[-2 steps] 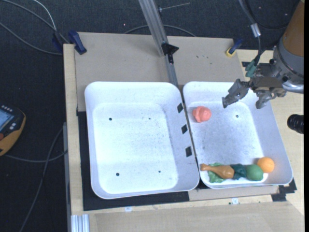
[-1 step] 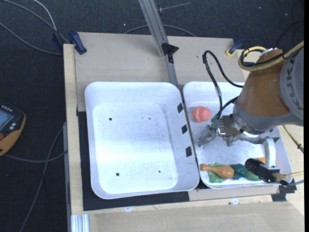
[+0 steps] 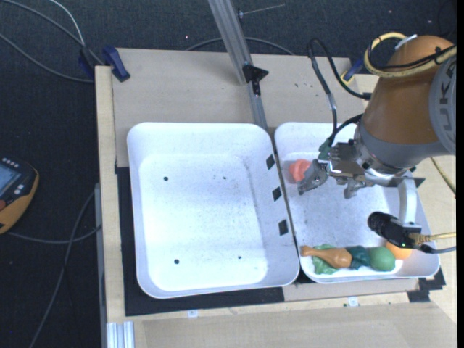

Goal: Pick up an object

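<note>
Jaws (image 3: pixel 330 182) of the grey-and-orange arm hang over the right bin (image 3: pixel 319 223), spread open and gripping nothing. Just left of them, near that bin's left wall, lies a small red-orange object (image 3: pixel 299 170). Along the bin's near edge rest a toy drumstick (image 3: pixel 326 253), a green piece (image 3: pixel 382 259) and an orange piece (image 3: pixel 401 251).

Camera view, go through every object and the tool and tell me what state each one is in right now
Tool: hanging over the right bin, nothing visibly between its fingers.
Red object: lying loose in the right bin, just left of the tool.
Chicken drumstick toy: lying flat along the near wall.
Green ball: resting in the near right corner.
Orange object: mostly hidden behind a black part.
Left bin: level on the bench.
</note>
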`<state>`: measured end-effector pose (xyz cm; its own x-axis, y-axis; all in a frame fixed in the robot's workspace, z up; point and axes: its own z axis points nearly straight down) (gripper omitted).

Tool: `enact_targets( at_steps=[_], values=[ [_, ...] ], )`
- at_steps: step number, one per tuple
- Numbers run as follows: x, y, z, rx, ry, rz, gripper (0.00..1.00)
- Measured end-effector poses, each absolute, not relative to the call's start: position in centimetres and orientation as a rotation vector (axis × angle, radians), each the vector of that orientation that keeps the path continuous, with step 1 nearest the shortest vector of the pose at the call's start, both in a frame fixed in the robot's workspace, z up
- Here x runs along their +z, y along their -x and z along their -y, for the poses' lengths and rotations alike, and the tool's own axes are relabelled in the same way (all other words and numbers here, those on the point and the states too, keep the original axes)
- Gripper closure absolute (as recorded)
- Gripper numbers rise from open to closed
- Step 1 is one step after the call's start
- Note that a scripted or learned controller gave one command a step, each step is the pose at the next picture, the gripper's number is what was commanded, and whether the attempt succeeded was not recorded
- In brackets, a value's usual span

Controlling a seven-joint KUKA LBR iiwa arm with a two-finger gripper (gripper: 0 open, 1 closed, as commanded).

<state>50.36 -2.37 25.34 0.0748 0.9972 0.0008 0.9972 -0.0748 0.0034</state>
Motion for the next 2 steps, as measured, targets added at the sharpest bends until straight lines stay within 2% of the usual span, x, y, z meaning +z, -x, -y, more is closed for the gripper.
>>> enact_targets(
  at_steps=[1, 2],
  values=[
    [17.5, -55.1, 10.1, -0.009, -2.23, -2.218, 0.0],
    [9.4, -48.8, 8.5, -0.006, -2.225, -2.224, 0.0]
  ],
)
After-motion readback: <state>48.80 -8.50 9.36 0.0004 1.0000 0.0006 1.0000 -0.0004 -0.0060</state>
